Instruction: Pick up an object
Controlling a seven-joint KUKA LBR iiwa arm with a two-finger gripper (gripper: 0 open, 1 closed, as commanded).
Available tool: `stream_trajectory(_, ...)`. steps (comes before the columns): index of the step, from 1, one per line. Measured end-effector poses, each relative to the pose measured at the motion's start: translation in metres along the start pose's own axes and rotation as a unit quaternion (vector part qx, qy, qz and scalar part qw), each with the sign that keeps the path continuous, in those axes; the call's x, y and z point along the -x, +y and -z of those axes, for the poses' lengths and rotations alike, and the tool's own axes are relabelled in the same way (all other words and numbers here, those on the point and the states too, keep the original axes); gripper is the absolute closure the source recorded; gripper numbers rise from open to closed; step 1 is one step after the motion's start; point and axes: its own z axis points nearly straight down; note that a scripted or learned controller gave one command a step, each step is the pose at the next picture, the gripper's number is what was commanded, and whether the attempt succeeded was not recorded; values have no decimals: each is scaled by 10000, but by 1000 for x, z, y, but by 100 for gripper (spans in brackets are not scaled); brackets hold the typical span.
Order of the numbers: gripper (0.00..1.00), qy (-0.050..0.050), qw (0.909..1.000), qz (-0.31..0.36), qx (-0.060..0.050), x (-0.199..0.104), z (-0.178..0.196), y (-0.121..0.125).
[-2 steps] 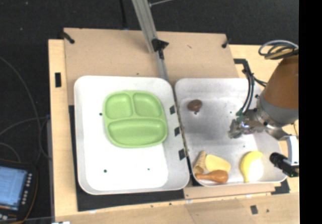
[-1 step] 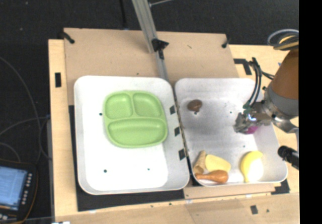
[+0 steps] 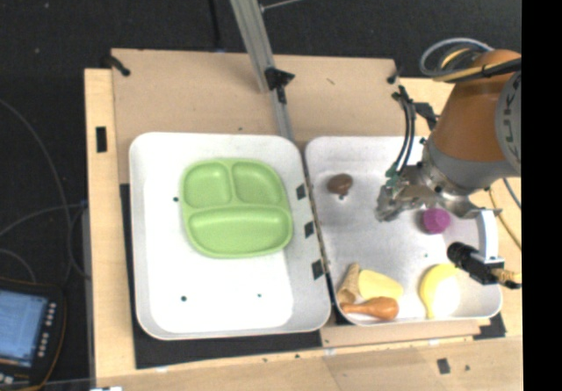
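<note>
Beside the metal claw [image 3: 387, 205] lies a round purple ball [image 3: 435, 220].

We had a single fixed camera, mounted above the worktop [image 3: 219, 90] and looking down on it at a slant. It sat far enough back that both white bins fitted in view: the left bin [image 3: 158, 293] with its green divided plate [image 3: 237, 207] lay near the middle of the picture, and the right bin [image 3: 360, 161] lay just beside it. Beyond the left bin we saw the far edge of the worktop and dark floor past it. A metal pole [image 3: 250, 20] rose from behind the left bin toward the lens. The arm [image 3: 474, 126] entered on the right bin's side.
</note>
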Motion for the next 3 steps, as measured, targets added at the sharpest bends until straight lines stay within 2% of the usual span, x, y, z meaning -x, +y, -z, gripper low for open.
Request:
stream_trajectory(1, 100, 5, 10000, 2, -1, -58, 14, 14)
stream_trajectory(3, 100, 6, 10000, 4, -8, -168, 11, 37)
